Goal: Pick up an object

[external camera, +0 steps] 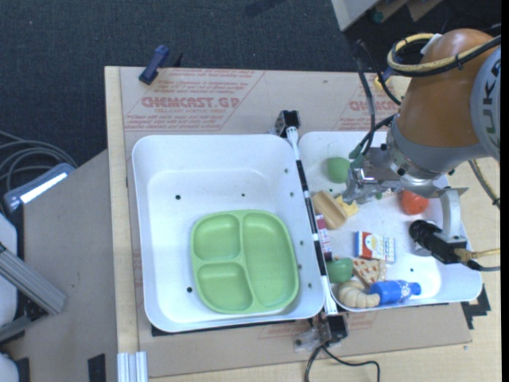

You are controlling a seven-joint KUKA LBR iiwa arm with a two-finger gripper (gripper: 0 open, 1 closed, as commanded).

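Where toys crowd, tool (355, 191) above right bin (457, 289)

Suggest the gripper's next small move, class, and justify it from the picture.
Probably lower a little: the gripper hangs in the right bin just above the yellow wedge, with nothing visibly held, so that wedge looks like the nearest pick.

Small toys scattered in the right bin (461, 289): green ball (337, 168), orange ball (413, 203), blue bottle (395, 291) lying flat.

Glossy white plastic bins (159, 213), matt green plastic tray (242, 261), printed brown cardboard sheet (191, 100) beneath.
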